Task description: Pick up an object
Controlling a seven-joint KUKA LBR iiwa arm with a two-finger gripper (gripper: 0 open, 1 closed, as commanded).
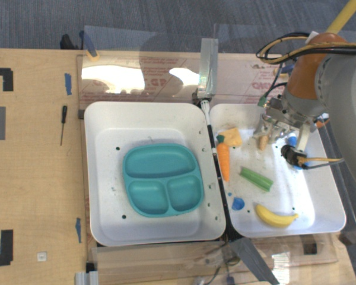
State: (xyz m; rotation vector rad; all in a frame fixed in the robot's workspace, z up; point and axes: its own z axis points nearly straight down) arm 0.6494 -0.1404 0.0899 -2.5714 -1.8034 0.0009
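Observation:
My gripper (272, 129) hangs over the far part of the right bin (326, 209), wrist pointing down. A small tan piece (262, 141) shows just under its left side; whether it is held I cannot tell. To the left lie a yellow-orange chunk (230, 138) and an orange carrot (224, 160) along the bin's left wall. A green stick (256, 179) rests in the middle. A banana (275, 217) and a small blue piece (237, 204) lie toward the near side. Another blue bit (292, 140) peeks out beside the gripper.
The left bin (101, 159) bears a teal divided plate (162, 179). A metal post (208, 70) stands behind the wall between the bins. Cables (311, 159) trail from the wrist over the right bin. A screwdriver (63, 123) lies on the wooden bench at left.

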